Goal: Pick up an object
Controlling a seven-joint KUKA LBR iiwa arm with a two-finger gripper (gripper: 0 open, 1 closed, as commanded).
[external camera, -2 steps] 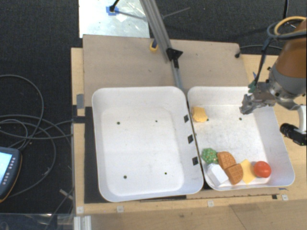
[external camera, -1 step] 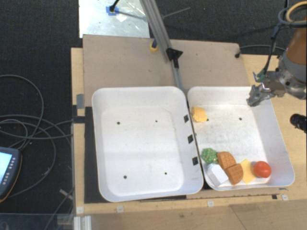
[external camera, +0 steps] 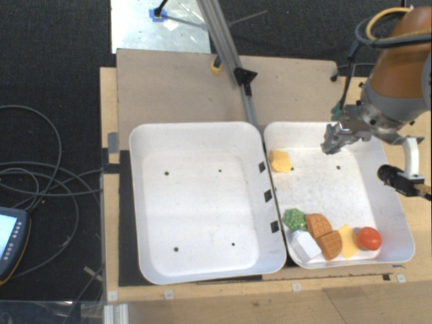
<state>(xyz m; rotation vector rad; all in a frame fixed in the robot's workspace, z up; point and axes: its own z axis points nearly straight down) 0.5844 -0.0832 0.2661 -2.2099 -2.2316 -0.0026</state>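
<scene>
Over the right bin [external camera: 398,214], near its far edge, my gripper [external camera: 332,144] hangs; I cannot tell its state. Left of it and slightly nearer lies a yellow block [external camera: 280,160], apart from it. Well nearer sit broccoli [external camera: 294,218], bread pieces [external camera: 325,233] and a tomato [external camera: 368,238].
</scene>
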